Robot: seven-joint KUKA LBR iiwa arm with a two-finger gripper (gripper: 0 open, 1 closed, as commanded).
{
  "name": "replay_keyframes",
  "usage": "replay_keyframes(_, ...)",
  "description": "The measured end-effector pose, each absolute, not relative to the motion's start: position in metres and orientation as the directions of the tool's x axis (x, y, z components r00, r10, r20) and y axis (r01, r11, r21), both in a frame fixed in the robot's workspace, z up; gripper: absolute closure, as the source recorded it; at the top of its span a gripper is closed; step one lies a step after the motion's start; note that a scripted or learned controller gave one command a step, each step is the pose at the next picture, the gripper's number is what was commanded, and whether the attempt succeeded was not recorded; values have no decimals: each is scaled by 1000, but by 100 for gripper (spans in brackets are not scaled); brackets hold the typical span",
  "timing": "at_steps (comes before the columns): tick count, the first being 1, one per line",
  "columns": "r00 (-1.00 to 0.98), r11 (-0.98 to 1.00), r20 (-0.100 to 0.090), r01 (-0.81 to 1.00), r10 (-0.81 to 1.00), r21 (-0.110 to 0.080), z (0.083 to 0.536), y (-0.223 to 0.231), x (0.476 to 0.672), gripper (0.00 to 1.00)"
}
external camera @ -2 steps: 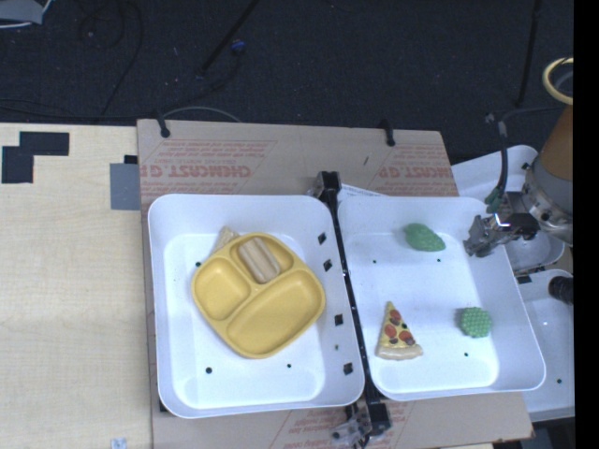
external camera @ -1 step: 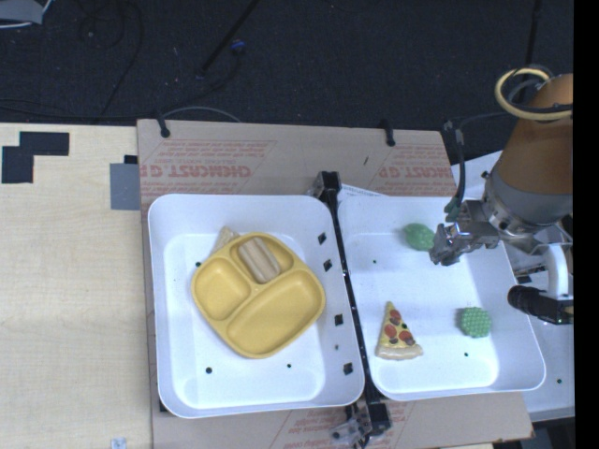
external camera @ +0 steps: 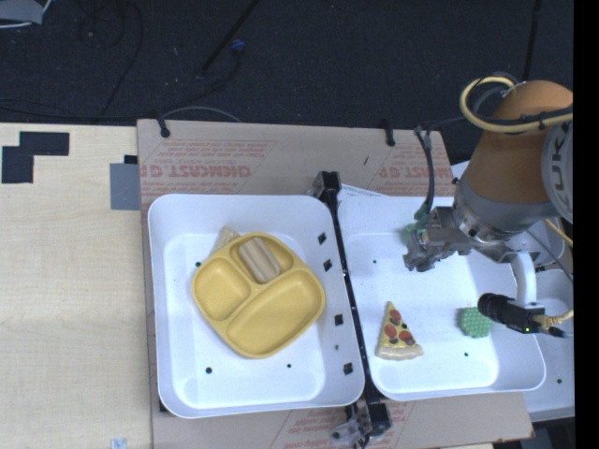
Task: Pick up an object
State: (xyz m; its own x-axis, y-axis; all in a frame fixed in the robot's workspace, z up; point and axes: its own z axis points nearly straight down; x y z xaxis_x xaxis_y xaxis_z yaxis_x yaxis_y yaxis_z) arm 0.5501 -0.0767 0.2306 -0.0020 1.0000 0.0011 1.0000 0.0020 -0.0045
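My gripper (external camera: 418, 253) hangs over the upper middle of the right bin (external camera: 449, 382), low above the bin floor. A toy pizza slice (external camera: 398, 332) lies on the floor below and slightly left of it, apart from it. Near the right wall of the same bin lies a small green knobbly object (external camera: 474, 323). A bit of green shows at the gripper's upper left side, and I cannot tell what it is.
The left bin (external camera: 178, 363) holds a yellow divided plate (external camera: 271, 316) with a tan bun-like piece (external camera: 259, 258) in its top compartment. A black divider (external camera: 342, 288) runs between the bins. Brown cardboard (external camera: 243, 162) lies behind them, and a pale wooden bench top (external camera: 65, 297) lies to the left.
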Motion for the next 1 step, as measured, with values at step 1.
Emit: replay_keyframes(1, -2, 2, 1, 1000, 1000, -5, 221, -31, 548, 100)
